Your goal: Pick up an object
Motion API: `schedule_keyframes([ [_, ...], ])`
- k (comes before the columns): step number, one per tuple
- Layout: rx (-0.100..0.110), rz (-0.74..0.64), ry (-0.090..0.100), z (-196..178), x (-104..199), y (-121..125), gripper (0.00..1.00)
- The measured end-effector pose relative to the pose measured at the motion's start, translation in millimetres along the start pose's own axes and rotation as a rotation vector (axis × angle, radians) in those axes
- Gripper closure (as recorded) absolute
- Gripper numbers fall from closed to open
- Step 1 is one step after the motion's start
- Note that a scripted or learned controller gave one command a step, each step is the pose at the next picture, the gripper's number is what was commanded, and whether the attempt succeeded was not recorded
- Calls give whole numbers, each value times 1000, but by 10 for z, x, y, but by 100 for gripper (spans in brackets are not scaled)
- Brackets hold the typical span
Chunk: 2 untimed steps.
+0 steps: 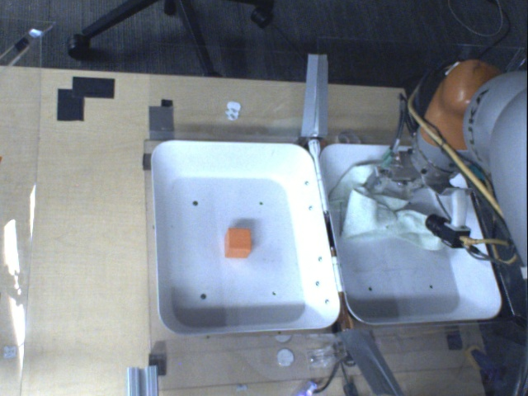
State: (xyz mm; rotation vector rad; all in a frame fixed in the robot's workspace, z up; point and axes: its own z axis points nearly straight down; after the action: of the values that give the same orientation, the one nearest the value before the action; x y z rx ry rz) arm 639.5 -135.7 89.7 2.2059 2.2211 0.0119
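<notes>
A small orange cube [238, 242] sits alone near the middle of the left bin [177, 304]. In the right bin [412, 291], a crumpled white cloth [375, 215] lies across the upper half. My gripper [386, 177] hangs low over the cloth's top edge, at the far side of the right bin. The arm's grey wrist and orange band [459, 93] come in from the right, above it. Cables loop down beside the wrist and hide part of the cloth's right side.
A metal post [314, 97] stands at the back between the two bins. Their inner rims meet along a narrow seam [328, 229]. A chair base [177, 11] stands on the dark floor beyond the bench. Black tape marks [82, 96] lie on the bench at the left.
</notes>
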Motion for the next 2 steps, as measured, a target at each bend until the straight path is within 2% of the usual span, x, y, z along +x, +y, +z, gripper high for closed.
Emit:
schedule_keyframes([
  [1, 7, -267, 3, -1122, 226, 24, 0],
  [2, 3, -443, 2, -75, -48, 49, 0],
])
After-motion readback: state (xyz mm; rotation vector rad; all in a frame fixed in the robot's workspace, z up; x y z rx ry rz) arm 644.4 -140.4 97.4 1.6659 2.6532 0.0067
